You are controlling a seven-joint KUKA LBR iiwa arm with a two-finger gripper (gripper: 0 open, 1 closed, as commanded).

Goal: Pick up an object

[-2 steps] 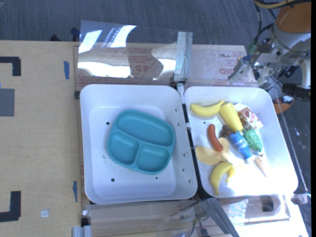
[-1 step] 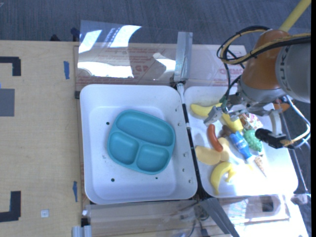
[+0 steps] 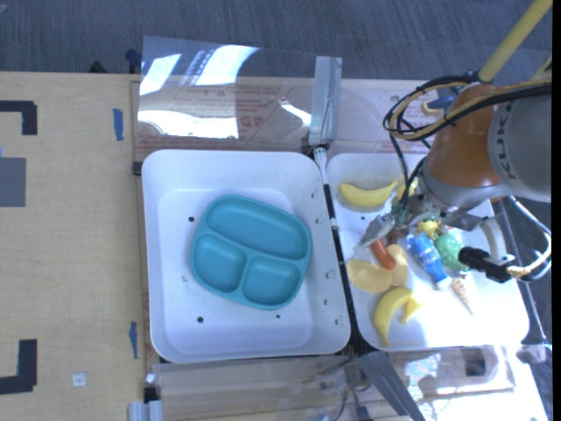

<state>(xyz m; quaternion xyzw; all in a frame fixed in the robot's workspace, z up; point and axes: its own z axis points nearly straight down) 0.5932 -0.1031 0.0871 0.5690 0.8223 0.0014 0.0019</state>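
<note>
Reaching into the right bin [image 3: 491, 336], the pincer [image 3: 392, 224] sits low among toy food; its state cannot be determined; nothing is visibly lifted.

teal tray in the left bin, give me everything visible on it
The teal tray is a rounded, plastic-looking divided plate with three compartments: one long one along its far side and two smaller ones on the near side. It lies flat and right side up, turned slightly askew, near the middle of the left bin, resting on the bin floor. Nothing sits in its compartments and nothing else touches it. The gripper is over in the right bin, well away from it.
</note>
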